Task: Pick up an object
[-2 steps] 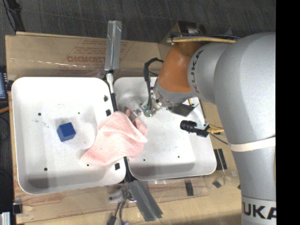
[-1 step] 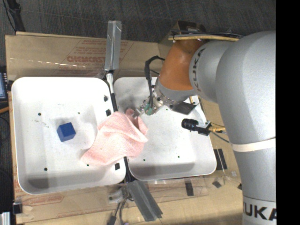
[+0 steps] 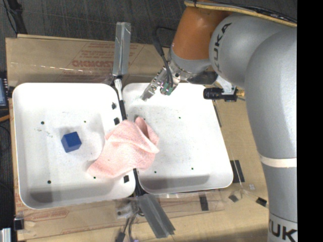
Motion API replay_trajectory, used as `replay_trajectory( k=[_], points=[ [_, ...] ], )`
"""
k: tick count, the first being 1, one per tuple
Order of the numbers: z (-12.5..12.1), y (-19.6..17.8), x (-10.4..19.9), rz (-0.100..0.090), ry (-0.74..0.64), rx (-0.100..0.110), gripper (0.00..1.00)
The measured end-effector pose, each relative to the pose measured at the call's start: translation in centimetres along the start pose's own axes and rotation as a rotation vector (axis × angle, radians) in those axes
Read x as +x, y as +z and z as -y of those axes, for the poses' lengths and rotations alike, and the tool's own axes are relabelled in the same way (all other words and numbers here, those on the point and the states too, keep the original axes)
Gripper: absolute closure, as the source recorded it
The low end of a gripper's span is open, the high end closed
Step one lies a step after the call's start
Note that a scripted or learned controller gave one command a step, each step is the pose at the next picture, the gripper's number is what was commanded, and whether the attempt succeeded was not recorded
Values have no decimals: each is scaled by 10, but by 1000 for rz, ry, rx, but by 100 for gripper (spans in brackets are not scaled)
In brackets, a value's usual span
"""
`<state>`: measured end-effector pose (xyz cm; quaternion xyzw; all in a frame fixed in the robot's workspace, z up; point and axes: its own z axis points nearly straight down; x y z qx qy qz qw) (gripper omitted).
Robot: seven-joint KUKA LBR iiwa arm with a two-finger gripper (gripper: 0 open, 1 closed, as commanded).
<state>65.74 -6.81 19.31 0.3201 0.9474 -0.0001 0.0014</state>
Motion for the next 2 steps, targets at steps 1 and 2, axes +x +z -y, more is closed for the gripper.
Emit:
replay_trajectory(
  k=[1, 2],
  points=[
    [0, 0, 0, 0, 0, 0, 0],
    [32, 72, -1, -4, -92, 2, 0]
  ],
)
